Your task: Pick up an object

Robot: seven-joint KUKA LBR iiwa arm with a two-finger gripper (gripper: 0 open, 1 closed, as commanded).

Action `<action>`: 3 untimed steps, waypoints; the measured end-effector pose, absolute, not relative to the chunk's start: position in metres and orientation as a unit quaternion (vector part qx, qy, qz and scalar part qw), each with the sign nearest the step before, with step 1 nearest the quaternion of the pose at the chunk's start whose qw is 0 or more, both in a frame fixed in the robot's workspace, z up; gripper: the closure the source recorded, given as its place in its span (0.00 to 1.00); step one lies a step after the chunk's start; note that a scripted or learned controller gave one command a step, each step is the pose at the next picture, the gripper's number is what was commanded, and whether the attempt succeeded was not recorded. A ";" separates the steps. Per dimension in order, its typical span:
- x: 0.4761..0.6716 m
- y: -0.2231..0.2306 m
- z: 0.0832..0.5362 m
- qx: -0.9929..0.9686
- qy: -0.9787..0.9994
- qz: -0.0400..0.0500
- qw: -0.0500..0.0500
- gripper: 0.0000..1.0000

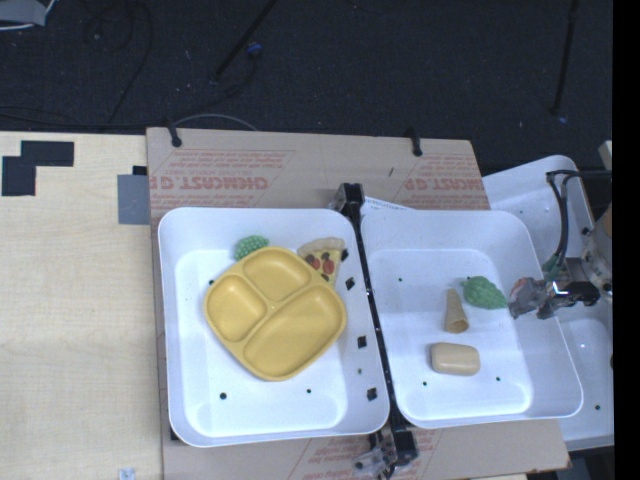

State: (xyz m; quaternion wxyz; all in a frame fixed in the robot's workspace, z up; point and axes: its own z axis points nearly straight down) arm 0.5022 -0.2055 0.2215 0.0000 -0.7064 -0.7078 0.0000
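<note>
Camera view: cardboard [300,173] under the bins bears mirrored red print, not reliably legible. Two bins; one yellow tray [276,312], one pizza slice [324,258], one green item [251,245] in the far bin. Gripper [530,298], state undeterminable, sits at the near bin's [440,230] right rim; leaf [484,292] just beside it, cone [455,310] and tan block [454,358] further left.

Two shallow white bins sit side by side: the left bin [190,268] and the right bin [500,238]. The left bin holds three things: one yellow divided plate [275,313], one green toy [251,245] at its eleven o'clock, and one pizza slice [323,257] at its one o'clock. The right bin also holds three: one green leafy piece [485,292], one cone [454,311], and one tan block [454,358].
</note>
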 end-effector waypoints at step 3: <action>0.496 -0.053 0.216 -0.705 -0.709 0.001 0.003 1.00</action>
